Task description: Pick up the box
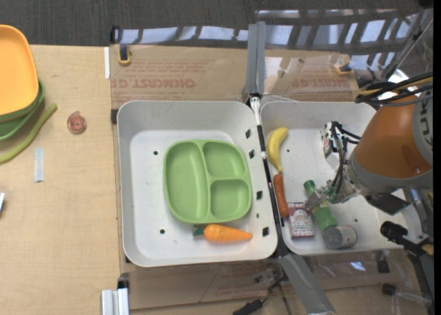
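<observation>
One fixed camera above the bench [62, 238]

It is looking down at a slant, taking in both white bins [127, 189] side by side from moderate height.

The box [301, 222] I'm after is small and pinkish with a pale printed face, lying flat near the front edge of my right-hand bin, well clear of anything lifting it.

Wooden bench [62, 238], two white bins [131, 189] set side by side at 3 o'clock, stacked plates [14, 79] at 10 o'clock, small pink thing [76, 123] placed beside them.
</observation>
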